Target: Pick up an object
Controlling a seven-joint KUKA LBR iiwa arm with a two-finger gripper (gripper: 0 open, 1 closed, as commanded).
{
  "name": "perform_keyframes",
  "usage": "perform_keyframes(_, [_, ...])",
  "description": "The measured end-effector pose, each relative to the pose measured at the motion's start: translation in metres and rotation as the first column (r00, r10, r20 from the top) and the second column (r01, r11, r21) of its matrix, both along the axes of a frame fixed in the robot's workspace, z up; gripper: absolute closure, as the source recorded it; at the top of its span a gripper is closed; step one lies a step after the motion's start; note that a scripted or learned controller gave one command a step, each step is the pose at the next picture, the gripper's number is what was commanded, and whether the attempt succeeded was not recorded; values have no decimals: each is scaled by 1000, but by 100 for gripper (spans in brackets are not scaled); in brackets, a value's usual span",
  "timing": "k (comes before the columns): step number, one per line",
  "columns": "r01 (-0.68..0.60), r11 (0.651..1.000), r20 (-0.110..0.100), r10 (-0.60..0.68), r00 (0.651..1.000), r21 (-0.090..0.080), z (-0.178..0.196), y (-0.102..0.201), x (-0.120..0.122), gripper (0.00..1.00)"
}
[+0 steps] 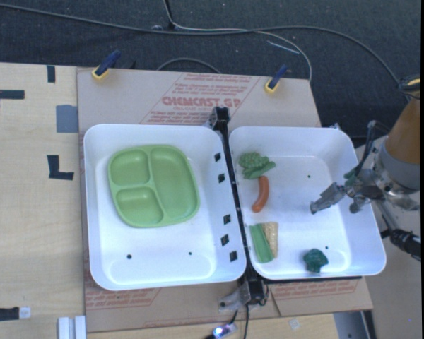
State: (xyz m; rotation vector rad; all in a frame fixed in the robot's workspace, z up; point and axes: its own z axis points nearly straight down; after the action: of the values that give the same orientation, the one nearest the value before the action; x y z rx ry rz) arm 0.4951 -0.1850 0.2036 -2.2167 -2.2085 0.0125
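The claw point(324, 203), whether spread or closed I cannot tell, hovers over the right bin point(339, 143) near the hot dog point(260, 193), apparently choosing a target.

One fixed camera hangs above the pale wooden counter point(28, 210) and looks down at a slant, far enough off to take in both shallow white plastic bins point(155, 270) side by side with cardboard beneath them. Dark carpeted floor point(283, 6) with loose cables fills the top of the view; the grey arm with an orange band point(408, 136) enters from the right edge.
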Motion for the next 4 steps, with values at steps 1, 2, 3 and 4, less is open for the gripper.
perform_keyframes(1, [-4, 1000, 12, 4, 1000, -3, 6, 0, 3, 0])
perform_keyframes(2, [-4, 1000, 7, 4, 1000, -1, -56, 6, 7, 0])
perform_keyframes(3, [-5, 1000, 7, 5, 1000, -1, -100, 7, 6, 0])
perform_keyframes(4, [-4, 1000, 14, 5, 1000, -4, -119, 8, 6, 0])
